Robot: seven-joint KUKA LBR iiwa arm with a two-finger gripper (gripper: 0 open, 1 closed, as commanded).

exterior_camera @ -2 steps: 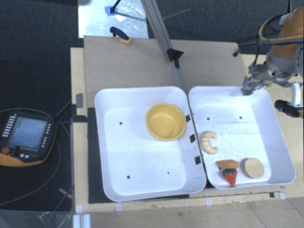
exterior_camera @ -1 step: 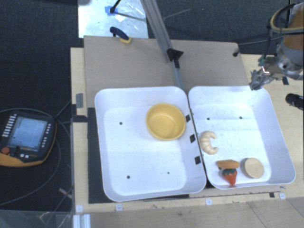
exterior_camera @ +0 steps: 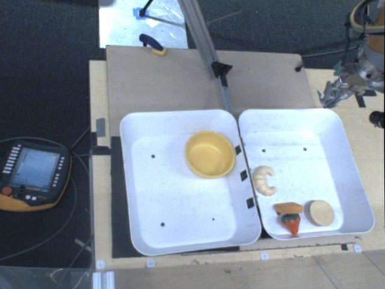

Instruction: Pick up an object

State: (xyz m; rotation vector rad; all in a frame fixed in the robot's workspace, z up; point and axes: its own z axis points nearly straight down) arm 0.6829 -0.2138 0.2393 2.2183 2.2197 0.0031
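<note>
Camera view: claw (exterior_camera: pixel 334 93) at upper right, just outside the right bin (exterior_camera: pixel 337 128), fingers apparently slightly apart with nothing between. Below and left of claw, inside that bin: croissant (exterior_camera: pixel 264 180), strawberry (exterior_camera: pixel 291 222), round biscuit (exterior_camera: pixel 319 212). Farther left, yellow bowl (exterior_camera: pixel 210 154) in the left bin (exterior_camera: pixel 141 185).

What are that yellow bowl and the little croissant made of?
The yellow bowl looks like moulded plastic: even colour, smooth matte surface, soft rim. The croissant is probably a plastic or rubber toy, pale, uniform, smooth; the view is too coarse to be sure.
</note>
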